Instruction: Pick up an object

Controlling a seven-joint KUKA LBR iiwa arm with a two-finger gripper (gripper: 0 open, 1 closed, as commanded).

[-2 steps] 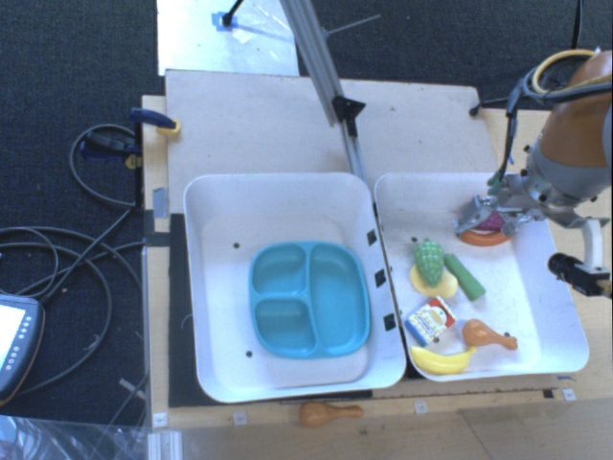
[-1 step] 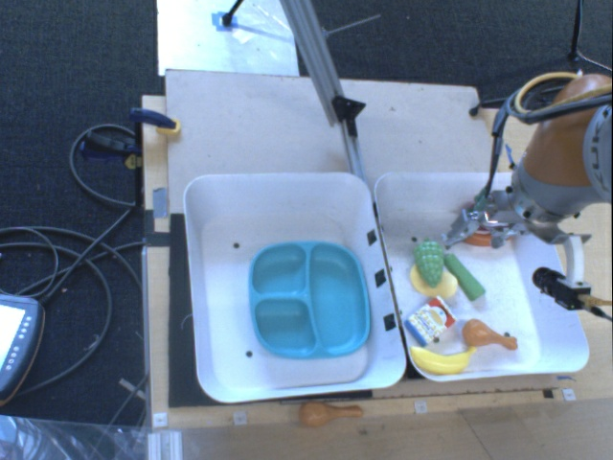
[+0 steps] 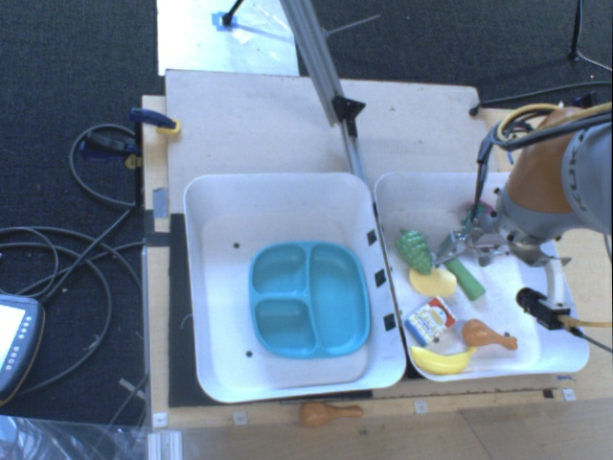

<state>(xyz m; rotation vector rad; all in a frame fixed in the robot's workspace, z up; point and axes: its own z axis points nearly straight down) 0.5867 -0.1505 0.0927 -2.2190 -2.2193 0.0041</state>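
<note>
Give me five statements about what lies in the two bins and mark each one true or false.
1. The blue divided plate lies in the left bin. True.
2. The banana lies in the left bin. False: it lies in the right bin, near its front edge.
3. The small carton sits between the yellow piece and the banana. True.
4. The gripper hangs over the blue divided plate. False: it is over the right bin, by the green stick.
5. The brown drumstick lies inside the blue divided plate. False: it lies in the right bin.
</note>
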